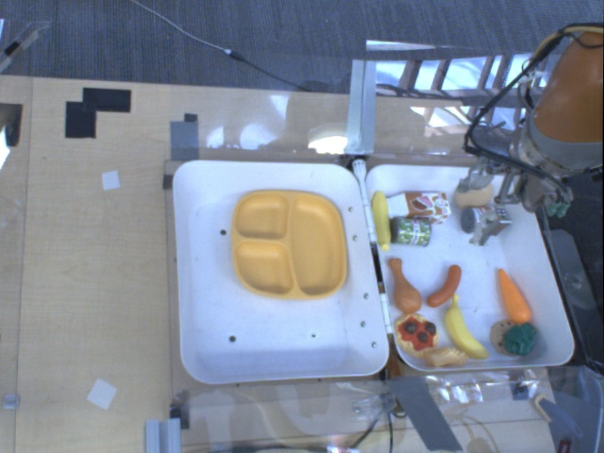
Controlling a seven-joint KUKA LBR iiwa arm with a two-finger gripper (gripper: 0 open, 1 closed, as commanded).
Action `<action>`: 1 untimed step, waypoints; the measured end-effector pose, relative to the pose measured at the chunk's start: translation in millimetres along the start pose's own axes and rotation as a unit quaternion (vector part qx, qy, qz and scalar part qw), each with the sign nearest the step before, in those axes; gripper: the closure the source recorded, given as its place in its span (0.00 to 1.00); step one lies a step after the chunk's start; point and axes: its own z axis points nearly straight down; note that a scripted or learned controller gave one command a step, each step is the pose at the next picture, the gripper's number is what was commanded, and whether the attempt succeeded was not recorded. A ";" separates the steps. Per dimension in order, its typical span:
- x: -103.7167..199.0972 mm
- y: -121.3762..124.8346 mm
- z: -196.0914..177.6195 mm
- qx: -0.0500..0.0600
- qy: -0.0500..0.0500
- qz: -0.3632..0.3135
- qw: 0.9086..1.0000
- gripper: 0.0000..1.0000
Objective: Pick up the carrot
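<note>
A pale wooden bench [85, 281] fills the left and lower view. Beyond its far edge lies dark grey carpet [283, 12], crossed by a thin cable [151, 17]. Black shapes [94, 111] mark the bench's far-left corner.

The gripper [483, 217] hangs over the back of the right bin [559, 347], apart from the carrot [512, 296] lying near broccoli [518, 339] and a banana [462, 327].

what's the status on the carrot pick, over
Tool hovering over right bin's far end. Carrot lying free, near side of tool. Broccoli right beside carrot.
</note>
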 end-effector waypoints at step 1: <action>98.5 -40.5 102.3 0.001 0.000 -0.080 0.997 0.00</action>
